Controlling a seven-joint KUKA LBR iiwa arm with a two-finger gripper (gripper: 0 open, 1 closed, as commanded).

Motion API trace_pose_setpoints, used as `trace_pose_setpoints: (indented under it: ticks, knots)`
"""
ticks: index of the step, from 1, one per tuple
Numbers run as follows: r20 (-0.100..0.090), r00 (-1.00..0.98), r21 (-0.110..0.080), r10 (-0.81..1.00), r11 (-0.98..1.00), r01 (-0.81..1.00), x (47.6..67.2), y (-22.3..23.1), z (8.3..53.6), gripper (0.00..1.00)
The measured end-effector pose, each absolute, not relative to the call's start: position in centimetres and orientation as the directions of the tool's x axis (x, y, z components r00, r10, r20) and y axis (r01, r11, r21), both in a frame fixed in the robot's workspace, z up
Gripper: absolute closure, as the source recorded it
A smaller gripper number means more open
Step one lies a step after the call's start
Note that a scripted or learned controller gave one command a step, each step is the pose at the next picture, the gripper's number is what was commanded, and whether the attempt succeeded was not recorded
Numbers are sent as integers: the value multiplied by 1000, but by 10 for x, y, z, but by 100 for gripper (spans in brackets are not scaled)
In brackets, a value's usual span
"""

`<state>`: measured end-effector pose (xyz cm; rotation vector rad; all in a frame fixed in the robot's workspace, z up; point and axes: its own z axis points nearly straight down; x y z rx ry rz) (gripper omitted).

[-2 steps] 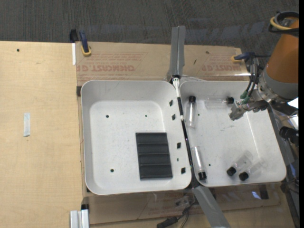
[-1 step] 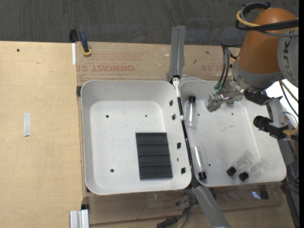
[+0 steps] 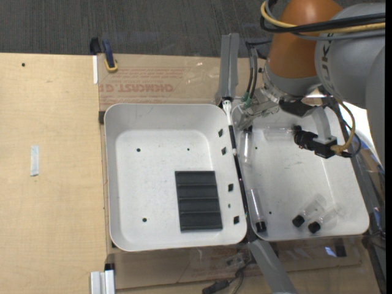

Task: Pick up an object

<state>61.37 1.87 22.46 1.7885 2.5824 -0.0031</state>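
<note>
Bench [image 3: 49, 164] tan, two white bins side by side on it. Arm [image 3: 343, 35] grey with orange band, comes in from the right, bulk over the right bin's far edge, wrist pointing down toward that bin's far-left corner. Left bin [image 3: 122, 164] holds one black ribbed block [image 3: 198, 199], lying flat in the near-right part, well apart from the arm. Right bin [image 3: 349, 222] holds several clear tubes with black caps: one long tube [image 3: 256, 208] along the left wall, cap toward the near edge; two short tubes [image 3: 312, 216] near the front-right corner, just beside each other; another clear tube [image 3: 246, 147] at the far-left wall, just below the gripper. Gripper [image 3: 248, 112] sits at the far-left corner of the right bin, by the divider between bins, over the upper end of that far tube. Fingers blurred into wiring and clear plastic; cannot tell if spread or closed, or if anything sits between them. Black cable fitting [image 3: 315, 143] hangs off the wrist over the bin's middle. Blue-handled clamp [image 3: 105, 54] at bench's far edge.
</note>
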Motion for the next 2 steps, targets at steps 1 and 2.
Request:
trace_pose_setpoints:
  ticks: [1, 2]
  knots:
    - [-2, -651, 1, 759, 651, 759, 622, 128, 249, 100]
    - [-3, -950, 1, 312, 950, 312, 614, 99, 289, 100]
